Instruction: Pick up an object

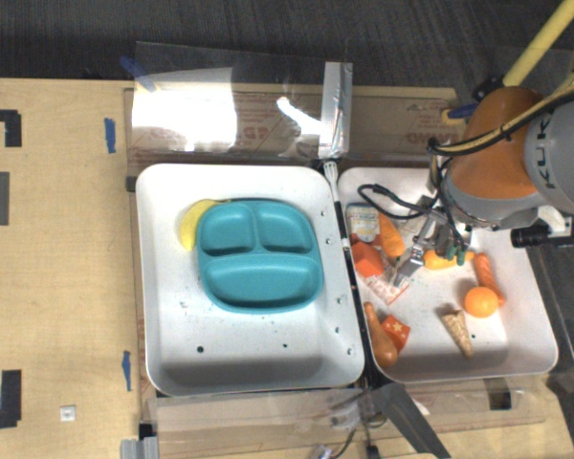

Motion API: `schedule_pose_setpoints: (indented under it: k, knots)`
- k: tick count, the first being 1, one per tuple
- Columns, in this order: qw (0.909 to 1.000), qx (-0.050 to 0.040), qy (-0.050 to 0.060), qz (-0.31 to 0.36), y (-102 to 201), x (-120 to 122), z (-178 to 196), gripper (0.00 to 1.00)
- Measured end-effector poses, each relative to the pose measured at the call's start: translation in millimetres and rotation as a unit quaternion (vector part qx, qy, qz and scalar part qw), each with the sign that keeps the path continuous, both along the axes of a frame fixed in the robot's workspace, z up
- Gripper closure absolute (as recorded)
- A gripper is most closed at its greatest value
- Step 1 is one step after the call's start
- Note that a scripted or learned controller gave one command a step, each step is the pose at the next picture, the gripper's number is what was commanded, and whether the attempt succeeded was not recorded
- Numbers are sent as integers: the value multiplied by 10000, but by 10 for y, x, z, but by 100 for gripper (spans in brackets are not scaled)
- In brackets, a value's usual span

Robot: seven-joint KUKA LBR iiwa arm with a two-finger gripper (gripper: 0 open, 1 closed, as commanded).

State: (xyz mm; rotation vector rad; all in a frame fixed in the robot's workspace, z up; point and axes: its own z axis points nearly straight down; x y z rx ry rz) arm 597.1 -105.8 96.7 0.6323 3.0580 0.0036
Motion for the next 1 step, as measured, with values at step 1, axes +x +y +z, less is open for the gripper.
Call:
schedule_pose_setpoints:
  k: [1]
  knots:
    - [10000, -13, 1, -19, 21, 47, -1, 0]
